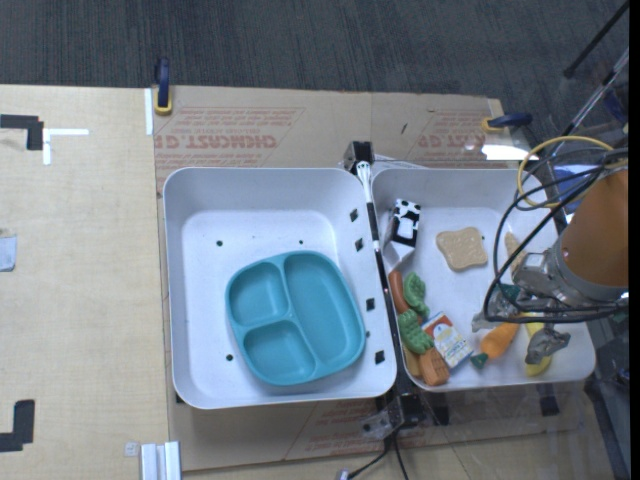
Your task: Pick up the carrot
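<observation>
In the right bin (440, 203), the gripper (503, 317) (finger state unclear) hovers at the carrot (499, 339).

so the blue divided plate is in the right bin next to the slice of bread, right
Not quite. The camera view shows the blue divided plate alone in the left bin. The slice of bread lies in the right bin.

The divided plate (295, 316) lies in the left bin (190, 268), while the right bin (440, 190) holds the rest — a bread slice (462, 249) toward the back, a carrot (497, 339) nearer the front just beside the gripper (515, 313), and a small carton (448, 340) left of the carrot.
</observation>
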Controlling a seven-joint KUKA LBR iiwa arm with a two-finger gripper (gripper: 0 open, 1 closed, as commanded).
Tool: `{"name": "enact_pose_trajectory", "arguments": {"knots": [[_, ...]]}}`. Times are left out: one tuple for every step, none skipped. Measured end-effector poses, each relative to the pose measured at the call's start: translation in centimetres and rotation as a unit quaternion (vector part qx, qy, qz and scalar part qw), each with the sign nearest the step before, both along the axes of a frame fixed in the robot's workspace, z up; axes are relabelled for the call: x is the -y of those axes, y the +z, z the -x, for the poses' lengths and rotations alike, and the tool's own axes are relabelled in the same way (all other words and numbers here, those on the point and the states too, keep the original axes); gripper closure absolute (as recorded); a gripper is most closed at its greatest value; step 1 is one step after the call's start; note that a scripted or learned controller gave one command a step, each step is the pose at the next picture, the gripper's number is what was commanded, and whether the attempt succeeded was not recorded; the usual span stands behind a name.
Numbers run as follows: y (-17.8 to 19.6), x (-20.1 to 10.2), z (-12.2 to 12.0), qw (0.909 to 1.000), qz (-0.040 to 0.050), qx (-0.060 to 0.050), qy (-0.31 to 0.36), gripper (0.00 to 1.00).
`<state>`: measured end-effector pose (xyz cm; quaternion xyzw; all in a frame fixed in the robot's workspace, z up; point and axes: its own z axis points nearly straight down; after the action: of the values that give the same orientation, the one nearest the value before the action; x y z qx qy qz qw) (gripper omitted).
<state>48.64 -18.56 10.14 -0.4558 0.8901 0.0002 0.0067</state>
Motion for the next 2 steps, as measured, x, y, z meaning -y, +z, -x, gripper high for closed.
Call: {"name": "enact_pose_trajectory", "arguments": {"knots": [[0.93,-0.09,-0.31,1.0000,-0.0011,0.004,-0.005,1.00],[1.87,-0.16,-0.62,0.9999,-0.0023,0.008,-0.011,1.00]]}}
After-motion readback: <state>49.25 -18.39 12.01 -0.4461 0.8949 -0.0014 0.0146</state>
